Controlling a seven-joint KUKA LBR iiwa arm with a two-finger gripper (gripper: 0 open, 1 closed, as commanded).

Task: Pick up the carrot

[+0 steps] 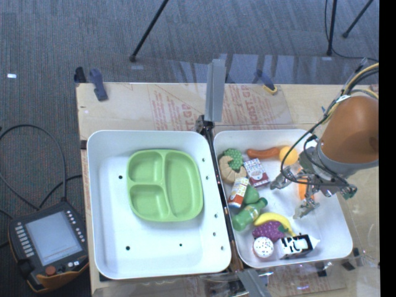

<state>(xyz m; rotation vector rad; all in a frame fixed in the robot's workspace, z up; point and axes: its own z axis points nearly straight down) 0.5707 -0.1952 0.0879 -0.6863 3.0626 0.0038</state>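
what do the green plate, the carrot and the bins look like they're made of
Green plate: likely molded plastic, matte, one even colour with rounded dividers.
Carrot: probably a plastic toy, smooth and uniformly orange; too small to be sure.
Bins: seemingly thin white plastic, with a slight sheen and soft rounded corners.

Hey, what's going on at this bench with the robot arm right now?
The arm reaches into the right bin from the right, its pincer open and low among toy food. It holds nothing. The carrot lies by the bin's far wall, apart from the pincer, near a small red carton. A green divided plate sits alone in the left bin.
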